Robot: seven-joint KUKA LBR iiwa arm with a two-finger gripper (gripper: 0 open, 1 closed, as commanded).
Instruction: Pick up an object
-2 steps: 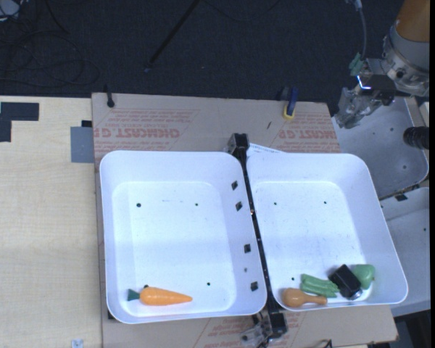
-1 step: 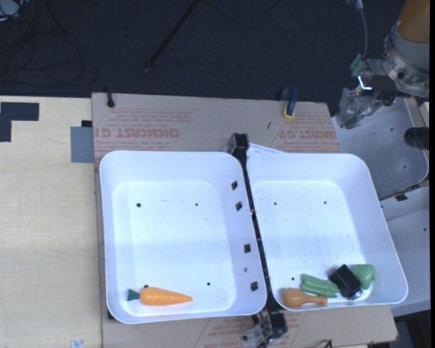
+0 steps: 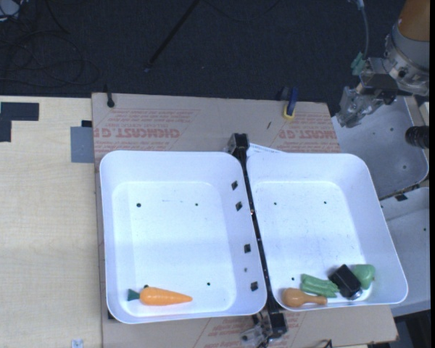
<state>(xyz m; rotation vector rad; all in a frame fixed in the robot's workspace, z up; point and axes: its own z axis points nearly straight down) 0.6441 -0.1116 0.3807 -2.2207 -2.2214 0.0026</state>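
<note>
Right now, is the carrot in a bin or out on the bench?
In. The carrot lies flat on the floor of the left bin, near its front wall, tip pointing toward the right bin.

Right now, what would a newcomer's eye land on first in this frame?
Probably the bright orange toy carrot, lying alone in the near corner of the left white bin. Next, the small cluster in the right white bin's near corner: green plastic vegetables, a black block and an orange pear-shaped toy. The two-finger gripper hangs beyond the bins, upper right.
</note>
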